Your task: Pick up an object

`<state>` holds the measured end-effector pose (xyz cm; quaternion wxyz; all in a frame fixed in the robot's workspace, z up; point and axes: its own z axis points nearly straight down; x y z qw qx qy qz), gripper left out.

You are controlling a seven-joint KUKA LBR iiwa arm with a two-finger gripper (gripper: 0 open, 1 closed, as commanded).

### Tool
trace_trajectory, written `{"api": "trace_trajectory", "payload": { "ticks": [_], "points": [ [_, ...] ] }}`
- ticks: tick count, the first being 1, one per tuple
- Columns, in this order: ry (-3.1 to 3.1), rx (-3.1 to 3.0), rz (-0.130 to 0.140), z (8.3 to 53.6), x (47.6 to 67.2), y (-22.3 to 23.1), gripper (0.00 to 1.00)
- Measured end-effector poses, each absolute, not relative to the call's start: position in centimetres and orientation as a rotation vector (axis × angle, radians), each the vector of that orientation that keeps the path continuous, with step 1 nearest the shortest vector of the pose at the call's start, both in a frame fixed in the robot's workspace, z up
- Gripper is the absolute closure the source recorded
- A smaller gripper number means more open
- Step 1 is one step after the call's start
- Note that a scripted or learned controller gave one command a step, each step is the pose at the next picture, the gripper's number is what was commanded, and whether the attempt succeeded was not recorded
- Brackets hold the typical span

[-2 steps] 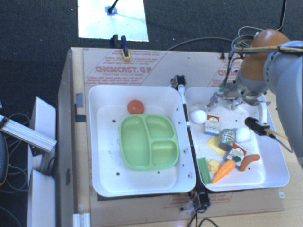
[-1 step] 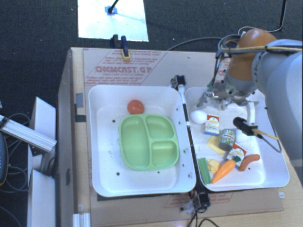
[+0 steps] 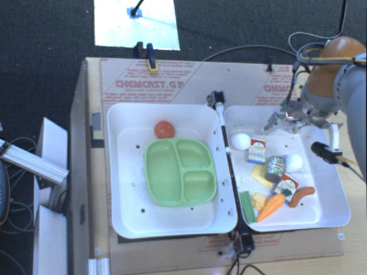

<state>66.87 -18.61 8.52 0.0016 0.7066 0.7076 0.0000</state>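
Note:
My gripper (image 3: 282, 126) hangs over the back of the right bin (image 3: 335, 211), its fingers spread open with nothing between them. Below and left of it lie a white egg (image 3: 239, 141) and a small printed carton (image 3: 257, 151). Further forward are a can (image 3: 276, 166), a white ball (image 3: 294, 162), a yellow cheese wedge (image 3: 261, 176), an orange carrot (image 3: 270, 207) and a brown sausage (image 3: 301, 195). None of them touches the gripper.
The left bin (image 3: 123, 211) holds a green divided plate (image 3: 180, 171) and a red tomato (image 3: 164, 129) behind it. A raised divider (image 3: 228, 159) runs between the bins. A green strip (image 3: 246, 206) lies by the divider in the right bin.

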Motion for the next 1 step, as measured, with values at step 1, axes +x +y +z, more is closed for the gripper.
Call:
{"api": "trace_trajectory", "payload": {
  "ticks": [1],
  "points": [
    [2.226,2.214,0.004,8.51,66.85,-12.77,0.0]
  ]
}}
